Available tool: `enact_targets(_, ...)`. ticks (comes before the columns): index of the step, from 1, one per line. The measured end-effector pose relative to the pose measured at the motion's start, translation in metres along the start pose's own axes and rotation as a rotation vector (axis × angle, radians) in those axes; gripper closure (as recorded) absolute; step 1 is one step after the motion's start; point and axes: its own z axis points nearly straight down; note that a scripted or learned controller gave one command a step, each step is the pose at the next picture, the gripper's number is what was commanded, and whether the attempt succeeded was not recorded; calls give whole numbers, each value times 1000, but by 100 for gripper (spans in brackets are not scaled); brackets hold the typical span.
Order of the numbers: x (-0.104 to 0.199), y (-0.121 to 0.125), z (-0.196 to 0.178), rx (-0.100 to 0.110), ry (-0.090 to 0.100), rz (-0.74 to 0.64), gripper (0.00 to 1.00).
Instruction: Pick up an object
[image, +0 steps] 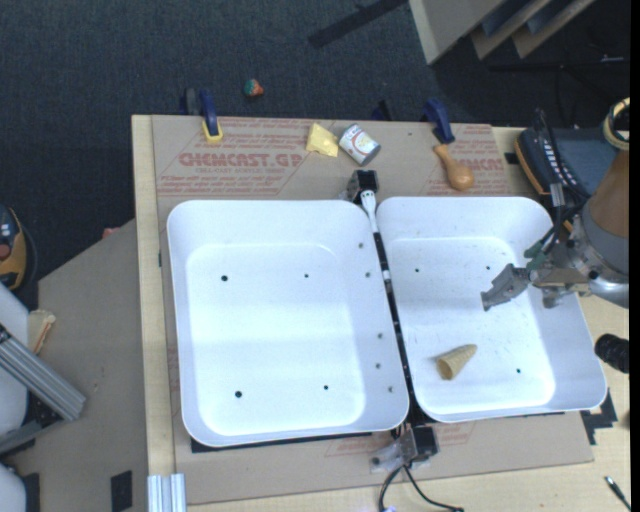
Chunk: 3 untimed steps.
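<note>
A tan cone-shaped object (456, 361) lies on the floor of the right bin (430, 235), near the front. My gripper (525, 292) hangs over the right half of that bin, up and to the right of the cone and apart from it. It looks open, with one grey finger (498, 289) reaching left and nothing between the fingers. The arm (606, 235) comes in from the right edge.
The left bin (190, 230) sits beside the right one. On the bench behind the bins lie a yellow piece (322, 141), a small white box (358, 144) and a tan wooden piece (455, 170). Blue clamps (209, 112) grip the far edge.
</note>
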Motion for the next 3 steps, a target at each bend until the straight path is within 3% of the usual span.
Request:
enact_targets(1,-2,79,-240,-24,-7,-3,0)
enact_targets(2,58,94,-164,7,2,-5,0)
enact_targets(3,54,94,-179,-5,-2,-2,100)
